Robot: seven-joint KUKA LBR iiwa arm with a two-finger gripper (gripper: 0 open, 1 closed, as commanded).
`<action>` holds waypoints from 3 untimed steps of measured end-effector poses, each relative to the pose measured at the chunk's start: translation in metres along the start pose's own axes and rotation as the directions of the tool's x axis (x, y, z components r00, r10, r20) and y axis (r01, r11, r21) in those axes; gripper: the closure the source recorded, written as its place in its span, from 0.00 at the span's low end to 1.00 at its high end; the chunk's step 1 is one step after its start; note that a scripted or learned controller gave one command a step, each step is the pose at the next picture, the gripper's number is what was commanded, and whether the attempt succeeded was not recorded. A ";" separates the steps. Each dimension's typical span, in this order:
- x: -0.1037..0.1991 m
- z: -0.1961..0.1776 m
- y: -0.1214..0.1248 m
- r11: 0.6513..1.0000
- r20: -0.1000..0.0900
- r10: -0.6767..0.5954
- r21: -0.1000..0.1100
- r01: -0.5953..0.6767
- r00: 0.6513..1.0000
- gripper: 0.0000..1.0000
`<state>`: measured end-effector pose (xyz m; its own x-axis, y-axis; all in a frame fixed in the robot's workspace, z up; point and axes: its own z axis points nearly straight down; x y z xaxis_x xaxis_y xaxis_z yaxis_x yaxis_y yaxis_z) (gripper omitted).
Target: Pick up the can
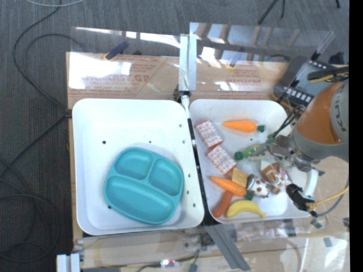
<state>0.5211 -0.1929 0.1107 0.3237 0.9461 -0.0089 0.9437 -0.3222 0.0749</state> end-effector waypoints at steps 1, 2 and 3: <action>0.006 0.020 -0.021 0.997 -0.003 0.053 0.059 -0.052 0.999 0.00; 0.019 0.018 -0.041 0.997 -0.002 0.044 0.056 -0.044 0.999 0.00; 0.048 0.017 -0.051 0.997 -0.002 0.061 0.056 -0.061 0.998 0.00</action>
<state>0.4897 -0.1312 0.0893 0.3804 0.9248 -0.0023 0.9247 -0.3803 0.0191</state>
